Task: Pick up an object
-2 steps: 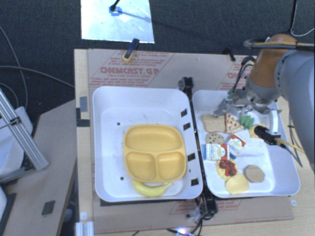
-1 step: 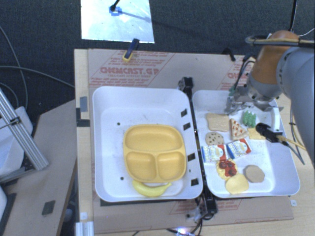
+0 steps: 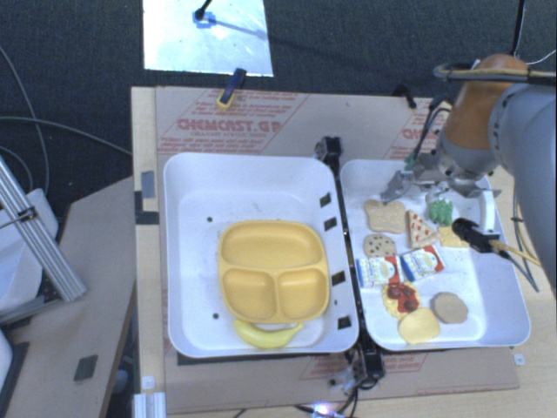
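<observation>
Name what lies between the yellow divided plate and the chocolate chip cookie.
In the camera view, the two bins' adjoining rims lie between the yellow divided plate and the chocolate chip cookie, with bare white bin floor either side.

A reflective metal sheet (image 3: 207,23) lies at the upper left of the frame, a blue-and-yellow clamp (image 3: 231,88) just below it on the bench board (image 3: 261,122), and an aluminium rail (image 3: 35,233) crosses the left edge.

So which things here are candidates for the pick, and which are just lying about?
For the pick:
- pincer
- toast slice
- pizza slice
- cookie
- green toy

Lying about:
- yellow divided plate
- banana
- left bin
- blue-and-yellow clamp
</observation>
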